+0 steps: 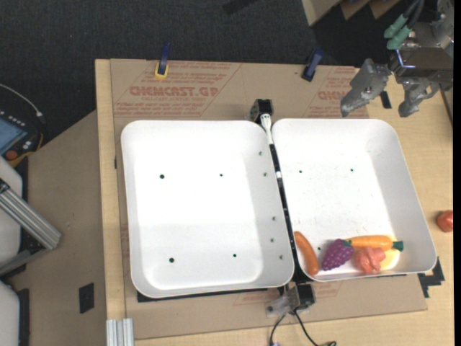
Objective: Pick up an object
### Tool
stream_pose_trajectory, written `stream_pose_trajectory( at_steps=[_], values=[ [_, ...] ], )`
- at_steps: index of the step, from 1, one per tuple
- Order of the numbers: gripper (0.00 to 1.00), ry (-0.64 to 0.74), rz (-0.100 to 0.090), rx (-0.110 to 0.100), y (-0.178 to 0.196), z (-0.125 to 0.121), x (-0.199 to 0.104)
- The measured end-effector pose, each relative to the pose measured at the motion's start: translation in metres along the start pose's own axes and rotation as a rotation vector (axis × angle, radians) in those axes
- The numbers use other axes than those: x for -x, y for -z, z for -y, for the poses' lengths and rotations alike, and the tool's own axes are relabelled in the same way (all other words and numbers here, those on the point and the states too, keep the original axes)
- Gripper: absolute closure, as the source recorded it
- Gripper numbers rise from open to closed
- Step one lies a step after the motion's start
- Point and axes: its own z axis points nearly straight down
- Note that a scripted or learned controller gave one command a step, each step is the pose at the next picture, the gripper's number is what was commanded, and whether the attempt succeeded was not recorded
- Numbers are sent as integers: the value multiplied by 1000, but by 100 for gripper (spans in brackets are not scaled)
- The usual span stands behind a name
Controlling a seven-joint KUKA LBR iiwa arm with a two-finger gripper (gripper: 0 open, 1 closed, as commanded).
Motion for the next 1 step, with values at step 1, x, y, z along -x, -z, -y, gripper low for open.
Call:
stream_pose_trajectory(
  at_steps=[1],
  values=[
    [0, -14, 3, -22, -73, 2, 42]
  ],
)
